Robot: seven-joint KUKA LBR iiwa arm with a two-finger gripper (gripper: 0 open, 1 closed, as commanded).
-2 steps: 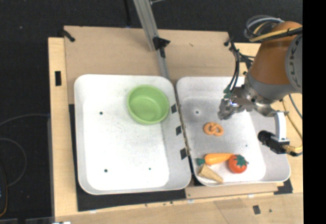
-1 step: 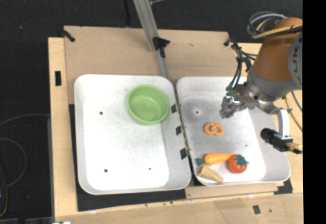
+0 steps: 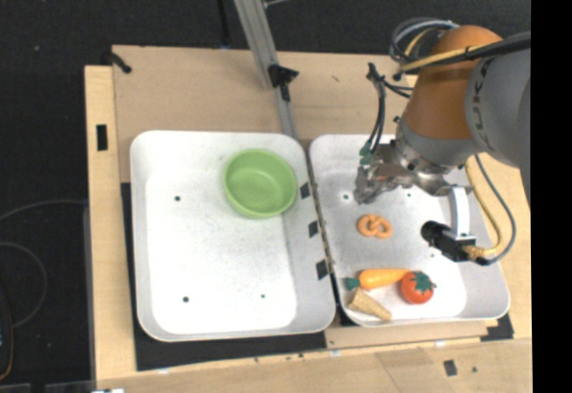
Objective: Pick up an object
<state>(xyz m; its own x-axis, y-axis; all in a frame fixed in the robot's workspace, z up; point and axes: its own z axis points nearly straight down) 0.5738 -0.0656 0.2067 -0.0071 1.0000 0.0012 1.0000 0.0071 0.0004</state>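
Note:
In the right bin (image 3: 340, 159) lie an orange pretzel (image 3: 374, 226), an orange carrot (image 3: 382, 277), a red tomato (image 3: 416, 288) and a tan wedge (image 3: 368, 305). A green bowl (image 3: 259, 183) sits in the left bin (image 3: 161, 230), near its far right corner. My gripper (image 3: 366, 189) hangs over the right bin, just above and to the left of the pretzel. Nothing shows between its fingers, which look close together.
A slanted metal pole (image 3: 255, 20) rises from the bench behind the bins. A black cable fitting (image 3: 447, 241) hangs from the arm over the right bin's right side. The bench's wooden edge runs around both bins.

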